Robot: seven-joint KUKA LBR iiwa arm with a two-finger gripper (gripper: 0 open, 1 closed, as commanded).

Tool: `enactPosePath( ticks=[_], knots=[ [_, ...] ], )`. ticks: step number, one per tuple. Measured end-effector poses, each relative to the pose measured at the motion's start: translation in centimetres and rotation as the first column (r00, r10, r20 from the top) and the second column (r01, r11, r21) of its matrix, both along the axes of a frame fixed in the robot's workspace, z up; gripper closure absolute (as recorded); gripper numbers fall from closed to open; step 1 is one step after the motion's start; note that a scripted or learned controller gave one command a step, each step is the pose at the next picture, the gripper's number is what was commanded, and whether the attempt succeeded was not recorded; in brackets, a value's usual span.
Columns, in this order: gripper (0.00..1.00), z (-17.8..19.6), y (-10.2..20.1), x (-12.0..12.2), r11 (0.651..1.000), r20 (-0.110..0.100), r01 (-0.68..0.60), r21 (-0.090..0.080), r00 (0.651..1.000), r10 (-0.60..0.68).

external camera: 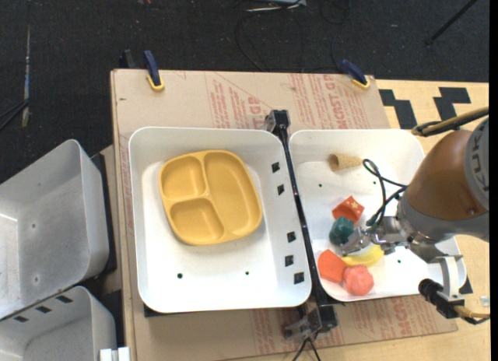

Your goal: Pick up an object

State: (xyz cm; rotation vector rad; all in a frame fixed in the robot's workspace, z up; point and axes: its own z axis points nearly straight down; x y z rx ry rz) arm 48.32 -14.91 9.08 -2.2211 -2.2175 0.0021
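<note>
In the right bin (405, 149) a cluster of small toys lies near the front left. It holds an orange-red block (348, 209), a teal piece (340, 232), a yellow banana-shaped piece (366, 257), an orange piece (331, 266) and a pink-red piece (359, 281). A tan cork-like piece (345, 162) rests apart near the bin's back. My gripper (364, 237) reaches in from the right and sits low over the cluster, between the teal piece and the yellow piece. Its tip is small and dark against the toys.
The left bin (148, 274) holds a yellow three-compartment plate (210, 196). A black divider (294, 212) runs between the bins. The arm's body (447, 188) covers the right bin's right side. White tubs (47, 219) stand off the bench at the left.
</note>
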Motion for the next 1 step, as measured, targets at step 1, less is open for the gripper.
enactPosePath(
  ticks=[1],
  knots=[
    [1.0, 1.14, -0.02, 0.12, 1.0, 0.005, 0.002, -0.002, 1.0, -0.002]
  ],
)
